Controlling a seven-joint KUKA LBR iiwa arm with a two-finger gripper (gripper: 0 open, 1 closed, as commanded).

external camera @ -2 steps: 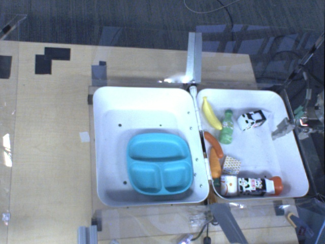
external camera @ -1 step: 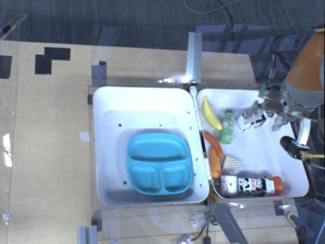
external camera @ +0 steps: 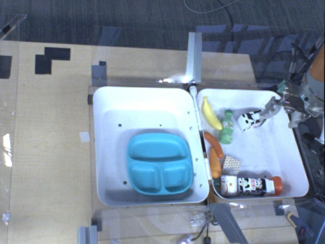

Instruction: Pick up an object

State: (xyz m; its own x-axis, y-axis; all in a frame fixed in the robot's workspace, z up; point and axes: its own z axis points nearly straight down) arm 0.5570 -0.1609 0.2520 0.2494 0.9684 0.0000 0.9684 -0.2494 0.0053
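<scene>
My gripper [external camera: 280,114] hangs over the right side of the right bin [external camera: 284,151], open with nothing between its fingers. One finger [external camera: 269,109] reaches left and ends just right of a small black-and-white cow figure [external camera: 247,120]. It may touch the figure; I cannot tell. Further left in that bin lie a yellow banana [external camera: 210,113] and a green bottle [external camera: 227,126]. An orange carrot-like piece [external camera: 215,154] lies along the left wall, with a checkered scrap [external camera: 232,163] beside it. A cow-print bottle with a red cap [external camera: 251,185] lies along the front wall.
The left bin [external camera: 114,136] holds a blue divided plate [external camera: 159,162]. A metal post [external camera: 195,57] stands at the back, behind where the bins meet. The grey arm with its orange band [external camera: 318,67] enters at the right edge. Cables lie on the floor behind the bench.
</scene>
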